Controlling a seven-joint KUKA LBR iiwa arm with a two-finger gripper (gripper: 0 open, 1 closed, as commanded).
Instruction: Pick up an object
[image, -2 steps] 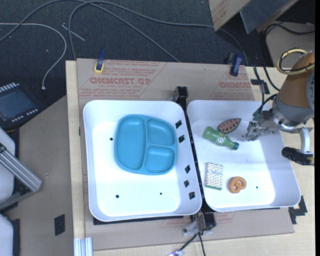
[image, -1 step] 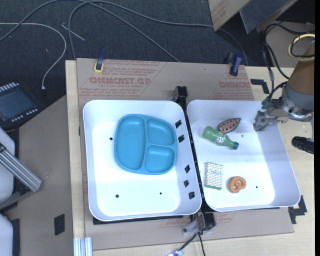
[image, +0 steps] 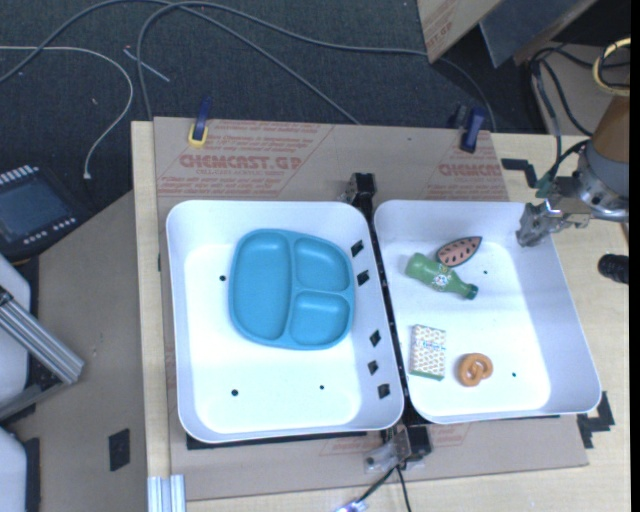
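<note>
At the right bin's (image: 560, 330) far right corner sits my pincer (image: 532, 228), hovering over the rim w/ nothing between the tips that I can see. Whether it's spread or pressed together I can't tell; it's small, dark & blurred against the white wall. My arm (image: 610, 165) is cut off by the frame edge just right of that bin, so just the wrist end and some cabling are visible.

Relative to the right bin: a green bottle (image: 441, 276) lies on its side in the far left part, tilted, w/ a watermelon slice toy (image: 458, 250) just beyond it, close but whether touching is hard to say. A small patterned packet (image: 429, 351) lies at the near left of the bin floor; print too small to read. Just right of the packet, near it but apart, is an orange pretzel-like piece (image: 475, 369). All four are well apart from my pincer.

Left of the right bin, side by side w/ it, is the left bin (image: 200, 370), holding a blue divided plate (image: 292, 289) w/ three compartments. Both bins rest on the counter (image: 150, 300). Beyond the right bin a board w/ red lettering (image: 240, 160) is partly covered by the bins, clipped by a blue clamp (image: 472, 127).
</note>
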